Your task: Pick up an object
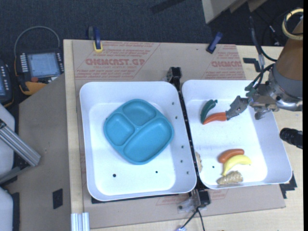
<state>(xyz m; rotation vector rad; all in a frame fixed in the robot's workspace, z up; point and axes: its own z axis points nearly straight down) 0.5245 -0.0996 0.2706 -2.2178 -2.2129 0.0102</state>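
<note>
Reaching in from the right, my gripper (237,108) hangs over the right bin (269,129), low and close to the carrot (214,118). One dark finger (235,107) slants down toward the carrot's right end, touching it or just short of it. From this slanted overhead angle I cannot tell whether I am spread or pressed together, and nothing shows clearly between my fingers.

As I judge it, the pick is not yet made. The carrot lies flat on the bin floor, not lifted. What is left is to close on an object, raise it off the floor and show that it stays in my grasp.

The carrot is a small toy vegetable, with an orange body pointing right and a dark green leafy top (208,108) curling up and left. It sits in the upper middle of the right bin, well apart from the walls.

Lower in the same bin, three other small pieces lie close together: an orange sausage shape (231,154), a yellow banana (236,163) just below it, and a pale crumbly lump (230,178) near the front rim.

The left bin (96,129) holds a blue divided plate (138,131), roughly centred.
</note>
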